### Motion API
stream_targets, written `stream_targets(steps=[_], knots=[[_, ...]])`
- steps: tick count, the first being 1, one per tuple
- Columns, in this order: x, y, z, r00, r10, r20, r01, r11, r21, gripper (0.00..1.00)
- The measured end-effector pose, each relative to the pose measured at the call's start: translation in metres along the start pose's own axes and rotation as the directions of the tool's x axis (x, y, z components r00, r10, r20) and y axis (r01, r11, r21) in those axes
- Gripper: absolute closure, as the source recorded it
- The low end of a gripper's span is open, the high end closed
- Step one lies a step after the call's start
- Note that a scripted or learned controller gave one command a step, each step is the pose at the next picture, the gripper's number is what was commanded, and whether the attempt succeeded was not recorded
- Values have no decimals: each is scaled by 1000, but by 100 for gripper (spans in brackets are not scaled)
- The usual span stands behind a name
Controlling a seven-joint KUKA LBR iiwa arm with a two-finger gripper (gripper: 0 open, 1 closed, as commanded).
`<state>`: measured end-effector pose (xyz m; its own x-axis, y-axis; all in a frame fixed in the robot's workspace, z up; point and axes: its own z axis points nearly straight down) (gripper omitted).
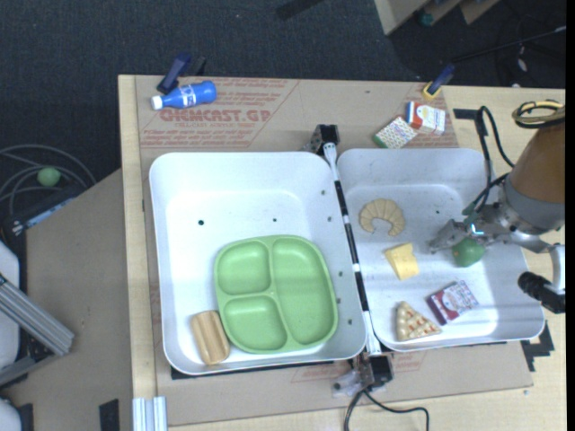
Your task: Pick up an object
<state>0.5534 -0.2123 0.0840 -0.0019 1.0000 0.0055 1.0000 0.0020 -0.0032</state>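
Gripper [460, 237] low in right bin [431, 173], touching green ball [467, 253]; can't tell if it's clamped.

Gripper [460, 237] partly covers the green object [468, 255] right of the croissant [383, 215]; arm cut off at the right edge.

Left bin [171, 241] holds a divided tray [274, 293]; right bin [395, 164] holds a croissant [382, 215] behind a cheese wedge [402, 260]

Small green round object [467, 254], perhaps a fruit, right bin, partly hidden
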Motion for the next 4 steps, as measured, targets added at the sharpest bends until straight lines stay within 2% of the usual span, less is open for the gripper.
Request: stream_targets(steps=[1, 2, 3, 4], knots=[[-2, 1, -11, 1000, 2, 5, -2, 1000, -4, 100], [-1, 1, -11, 1000, 1, 4, -1, 1000, -4, 0], [-7, -50, 0, 1000, -2, -4, 2, 1000, 0, 0], [-11, -51, -10, 1000, 2, 5, -2, 1000, -4, 100]])
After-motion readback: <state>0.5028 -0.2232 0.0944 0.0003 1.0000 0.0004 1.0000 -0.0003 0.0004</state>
